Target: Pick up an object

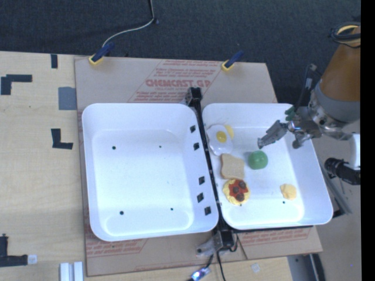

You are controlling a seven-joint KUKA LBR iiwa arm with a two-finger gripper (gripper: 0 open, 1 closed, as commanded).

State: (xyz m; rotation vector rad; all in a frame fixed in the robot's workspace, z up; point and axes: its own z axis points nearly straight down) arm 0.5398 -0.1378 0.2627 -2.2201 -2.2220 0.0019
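Observation:
The right bin (304, 157) holds several toy foods. A fried egg (221, 136) lies at its far left, with a slice of toast (232, 167) just in front of it. A small pizza (237, 191) with red topping sits nearer the front. A green ball (257, 160) rests mid-bin, and a small yellow piece (287, 191) lies toward the front right. My gripper (282, 140) hangs over the bin's far right part, just above and right of the green ball. Its fingers are spread open with nothing between them.
The left bin (99, 157) stands beside the right one, with a black divider clip strip (202, 168) between them. Both rest on a cardboard sheet (170, 81) held by blue and yellow clamps. A cable (140, 25) runs across the dark floor behind.

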